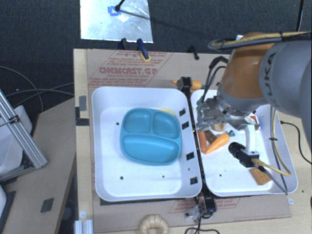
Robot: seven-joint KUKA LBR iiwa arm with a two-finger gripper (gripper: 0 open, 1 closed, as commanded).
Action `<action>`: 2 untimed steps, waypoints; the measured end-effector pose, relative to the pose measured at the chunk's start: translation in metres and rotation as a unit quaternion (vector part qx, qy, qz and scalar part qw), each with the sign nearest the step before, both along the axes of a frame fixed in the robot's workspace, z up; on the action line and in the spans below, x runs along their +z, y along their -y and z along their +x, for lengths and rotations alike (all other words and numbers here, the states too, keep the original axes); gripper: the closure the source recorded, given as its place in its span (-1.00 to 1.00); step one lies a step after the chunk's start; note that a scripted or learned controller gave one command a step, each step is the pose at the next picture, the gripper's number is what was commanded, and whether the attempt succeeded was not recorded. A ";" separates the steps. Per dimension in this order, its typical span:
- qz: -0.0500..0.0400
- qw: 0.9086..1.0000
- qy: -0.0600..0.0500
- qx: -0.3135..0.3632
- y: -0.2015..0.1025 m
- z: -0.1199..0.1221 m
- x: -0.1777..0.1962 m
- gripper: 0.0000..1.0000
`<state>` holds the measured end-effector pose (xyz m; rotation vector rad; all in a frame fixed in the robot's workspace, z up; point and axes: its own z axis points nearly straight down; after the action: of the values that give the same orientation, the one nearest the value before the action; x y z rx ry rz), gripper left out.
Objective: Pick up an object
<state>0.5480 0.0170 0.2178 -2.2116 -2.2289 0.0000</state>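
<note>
Cardboard lines the bench under two white bins. The right bin (229,178) holds a carrot (218,141) just beside the low gripper (213,122) (whether its jaws are wide or narrow, I cannot tell). Best to centre over the carrot's middle and close across its width.

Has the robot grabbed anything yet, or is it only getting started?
Done: the gripper is low over the right white bin, close above the orange carrot-shaped toy. In hand: nothing I can see; the carrot lies on the bin floor. Left: grabbing something and lifting it. The blue divided plastic plate sits in the left white bin.
</note>
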 end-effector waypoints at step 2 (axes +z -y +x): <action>-0.001 1.000 0.000 -0.004 -0.025 -0.015 -0.002 1.00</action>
<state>0.5331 0.0422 0.2155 -2.2210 -2.2217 0.0010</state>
